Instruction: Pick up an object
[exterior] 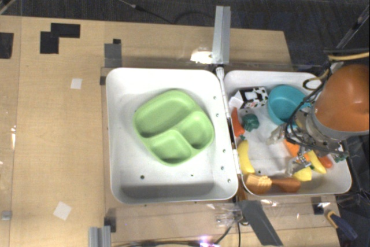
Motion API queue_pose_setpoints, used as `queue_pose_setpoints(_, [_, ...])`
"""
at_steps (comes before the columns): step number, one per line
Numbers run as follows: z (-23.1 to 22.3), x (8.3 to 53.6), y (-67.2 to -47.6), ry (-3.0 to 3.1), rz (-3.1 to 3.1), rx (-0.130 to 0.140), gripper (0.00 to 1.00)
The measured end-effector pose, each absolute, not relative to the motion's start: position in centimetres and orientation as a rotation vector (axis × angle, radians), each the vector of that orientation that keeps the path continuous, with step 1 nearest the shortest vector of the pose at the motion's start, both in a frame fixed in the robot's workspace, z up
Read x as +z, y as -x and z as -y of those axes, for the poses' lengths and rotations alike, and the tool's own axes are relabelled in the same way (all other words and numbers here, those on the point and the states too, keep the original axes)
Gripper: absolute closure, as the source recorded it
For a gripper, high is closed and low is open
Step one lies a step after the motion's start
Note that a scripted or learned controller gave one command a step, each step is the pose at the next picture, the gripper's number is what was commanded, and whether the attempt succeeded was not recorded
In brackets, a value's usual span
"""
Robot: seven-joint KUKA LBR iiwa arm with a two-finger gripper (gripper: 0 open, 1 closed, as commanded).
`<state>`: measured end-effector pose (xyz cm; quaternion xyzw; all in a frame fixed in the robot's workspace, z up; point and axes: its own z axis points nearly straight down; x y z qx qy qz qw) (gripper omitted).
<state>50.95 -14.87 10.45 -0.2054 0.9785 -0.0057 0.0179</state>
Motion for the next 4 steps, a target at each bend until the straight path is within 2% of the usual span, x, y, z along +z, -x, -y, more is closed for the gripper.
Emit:
queue_pose_setpoints(1, [14.0, 9.2, -51.1, 0.619, -3.055, -0.014, 0.00])
queue_pose_setpoints(2, [13.8, 10.5, -51.6, 0.622, -3.041, -0.019, 1.00])
queue_pose_setpoints(3, [8.6, 13.1, -53.4, 0.724, -3.047, -0.001, 1.00])
queue_pose_setpoints(4, [10.8, 22.5, -61.3, 0.390, -3.102, -0.004, 1.00])
